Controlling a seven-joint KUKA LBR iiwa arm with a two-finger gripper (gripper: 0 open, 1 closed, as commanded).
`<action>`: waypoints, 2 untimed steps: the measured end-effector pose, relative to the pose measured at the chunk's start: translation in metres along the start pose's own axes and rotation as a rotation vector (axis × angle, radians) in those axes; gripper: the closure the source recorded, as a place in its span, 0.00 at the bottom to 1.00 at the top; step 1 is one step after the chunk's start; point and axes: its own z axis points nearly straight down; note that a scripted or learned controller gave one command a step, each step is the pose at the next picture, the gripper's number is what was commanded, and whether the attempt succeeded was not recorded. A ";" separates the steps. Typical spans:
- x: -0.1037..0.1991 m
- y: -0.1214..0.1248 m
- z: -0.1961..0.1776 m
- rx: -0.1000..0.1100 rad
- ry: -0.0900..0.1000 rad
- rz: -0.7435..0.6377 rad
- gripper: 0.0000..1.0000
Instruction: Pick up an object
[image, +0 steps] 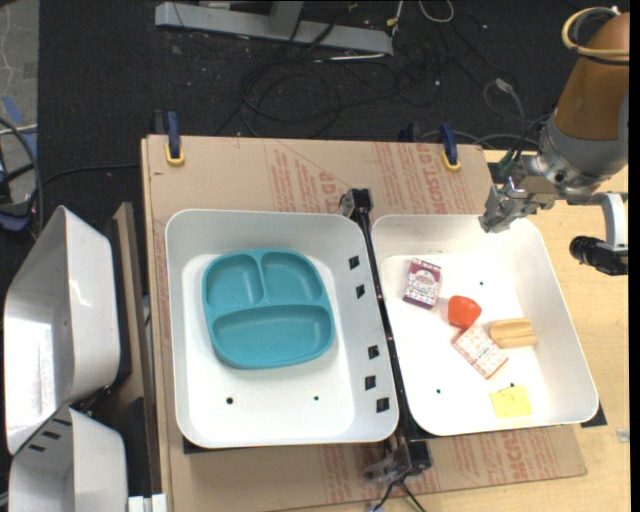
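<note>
A grey KUKA arm with a glossy orange band above its wrist reaches in from the right, its gripper (497, 222) poised over the far rim of the right bin (560, 300). From this angle I cannot tell how the tool is set, and nothing is visible in its grasp.

Two shallow white bins with smooth, rounded walls sit side by side on a sheet of brown cardboard (300, 170) printed with faint red lettering. The sheet is pinned at its far edge by a yellow clamp (174, 150) and a blue clamp (449, 150).

The left bin (190, 300) holds a teal plastic tray (268, 308), matte, round-cornered and moulded into three compartments.

The right bin holds the loose objects, all lying well clear of the gripper. A small pink-and-white printed carton (423, 283) lies toward the far left. A smooth red-orange rounded piece (463, 310) sits near the middle. Just beside it lie a tan block (512, 332), shaped like a short loaf, and a flat printed packet (479, 351) tilted on the diagonal. The packet appears to touch the tan block. A thin yellow square (511, 401), flat like paper, rests near the front edge.

Dark cables (300, 70) trail over the black floor beyond the bench.
</note>
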 end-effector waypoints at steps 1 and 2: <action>0.057 -0.002 0.010 0.002 0.001 -0.001 1.00; 0.118 -0.021 0.013 0.003 0.001 -0.001 1.00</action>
